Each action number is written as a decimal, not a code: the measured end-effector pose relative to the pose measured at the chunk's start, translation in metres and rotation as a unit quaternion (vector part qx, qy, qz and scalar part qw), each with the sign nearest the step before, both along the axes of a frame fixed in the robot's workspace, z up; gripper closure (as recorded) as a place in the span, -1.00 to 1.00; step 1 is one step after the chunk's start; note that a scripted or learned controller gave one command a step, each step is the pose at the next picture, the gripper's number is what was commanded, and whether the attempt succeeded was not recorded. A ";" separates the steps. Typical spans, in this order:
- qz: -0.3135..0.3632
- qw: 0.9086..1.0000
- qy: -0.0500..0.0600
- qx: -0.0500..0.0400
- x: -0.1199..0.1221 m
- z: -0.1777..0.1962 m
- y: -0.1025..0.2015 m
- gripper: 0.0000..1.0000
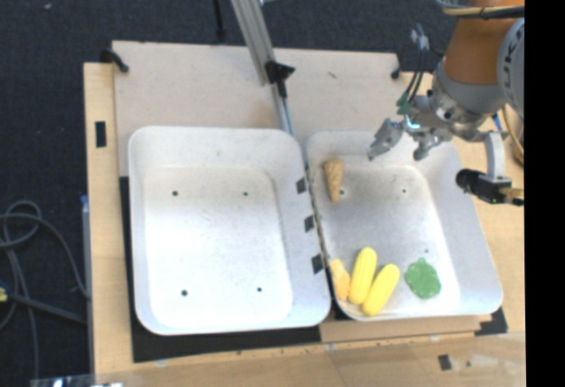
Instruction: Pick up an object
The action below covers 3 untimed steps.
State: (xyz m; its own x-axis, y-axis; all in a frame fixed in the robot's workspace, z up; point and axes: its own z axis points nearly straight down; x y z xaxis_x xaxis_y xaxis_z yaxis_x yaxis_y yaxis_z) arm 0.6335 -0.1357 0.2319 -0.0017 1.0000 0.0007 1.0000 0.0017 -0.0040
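Right bin [459, 226], tan piece [334, 178], yellow pieces [372, 281], claw [406, 143] spread

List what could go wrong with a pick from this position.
The yellow pieces lie pressed together against the right bin's near rim, so closing fingers may jam or nudge both. The green object looks low and may slip. The gripper hovers over the far edge, away from every object.

Two white bins [221, 226], both speckled with fine dark flecks. In the right bin [459, 235]: a tan, beige lump [334, 178], two bright yellow pieces [372, 281], a small orange bit [339, 273] beside them, and a green blob [423, 279]. The bench [185, 80] is pale wood-brown, the arm [481, 41] grey with orange, the floor [53, 5] dark.
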 end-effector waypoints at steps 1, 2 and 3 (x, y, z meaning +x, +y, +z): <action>0.001 1.000 -0.003 -0.001 0.001 0.003 0.000 -1.00; -0.002 1.000 0.000 -0.001 -0.001 -0.040 -0.006 -1.00; -0.002 1.000 0.000 -0.002 -0.001 -0.086 -0.016 -1.00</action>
State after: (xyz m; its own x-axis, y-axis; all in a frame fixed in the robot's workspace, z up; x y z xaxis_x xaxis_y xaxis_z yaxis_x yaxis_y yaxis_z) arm 0.6324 -0.1520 0.1460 0.0027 1.0000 -0.0026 1.0000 -0.0027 -0.0031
